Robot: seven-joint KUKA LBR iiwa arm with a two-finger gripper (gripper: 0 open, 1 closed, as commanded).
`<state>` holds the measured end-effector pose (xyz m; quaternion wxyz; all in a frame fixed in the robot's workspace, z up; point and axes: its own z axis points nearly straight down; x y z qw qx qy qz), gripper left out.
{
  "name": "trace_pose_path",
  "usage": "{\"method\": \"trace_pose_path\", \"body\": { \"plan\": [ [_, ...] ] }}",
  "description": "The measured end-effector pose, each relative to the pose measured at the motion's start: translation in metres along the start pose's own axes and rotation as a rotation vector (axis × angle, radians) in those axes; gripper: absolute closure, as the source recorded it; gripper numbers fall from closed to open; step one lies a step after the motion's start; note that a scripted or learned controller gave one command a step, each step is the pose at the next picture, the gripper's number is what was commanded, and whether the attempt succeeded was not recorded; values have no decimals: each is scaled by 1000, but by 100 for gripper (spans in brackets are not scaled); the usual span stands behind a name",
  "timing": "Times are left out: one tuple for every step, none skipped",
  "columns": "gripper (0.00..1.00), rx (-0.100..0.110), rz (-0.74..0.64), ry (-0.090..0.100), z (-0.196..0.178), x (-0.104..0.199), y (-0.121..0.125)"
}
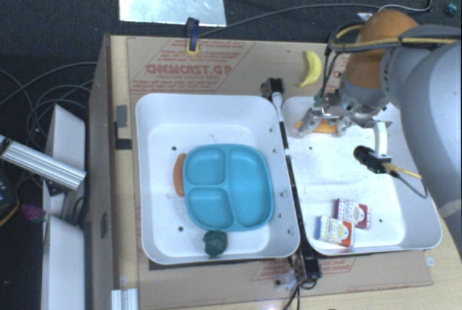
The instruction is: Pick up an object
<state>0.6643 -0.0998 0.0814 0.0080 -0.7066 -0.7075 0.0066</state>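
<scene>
I saw the gripper (326, 122) low in the right bin (419, 229), at its far left corner, over something orange (326, 128). Its fingers looked spread. Two small boxes (343, 222) lay near that bin's front edge.

The grey arm (426, 84) enters from the right side and bends down toward the bench. Its thick grey link takes the right edge of the view, and the orange band (379, 41) sits above the wrist, at the top. Below the band, the wrist points downward and a little to the left. The gripper (325, 121) hangs at the end of it, low, with two fingers (307, 122) spread apart.
</scene>
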Motion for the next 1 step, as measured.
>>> {"method": "trace_pose_path", "body": {
  "plan": [
    [0, 0, 1, 2, 0, -6, 0]
  ]
}}
